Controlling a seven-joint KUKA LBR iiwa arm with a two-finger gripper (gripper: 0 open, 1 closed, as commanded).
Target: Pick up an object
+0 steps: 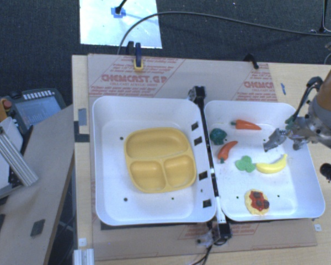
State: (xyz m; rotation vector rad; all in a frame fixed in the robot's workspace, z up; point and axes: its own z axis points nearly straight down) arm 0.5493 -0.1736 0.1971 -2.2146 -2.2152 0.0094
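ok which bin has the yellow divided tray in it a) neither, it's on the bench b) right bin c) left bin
c, the yellow divided tray lies flat in the left bin, while the right bin holds the toy foods.

- Dark grey carpet floor [33, 32] lies beyond my wooden bench [77, 120].
- A pale square sheet [118, 15] lies on it.
- A beige side table [38, 181] stands left.
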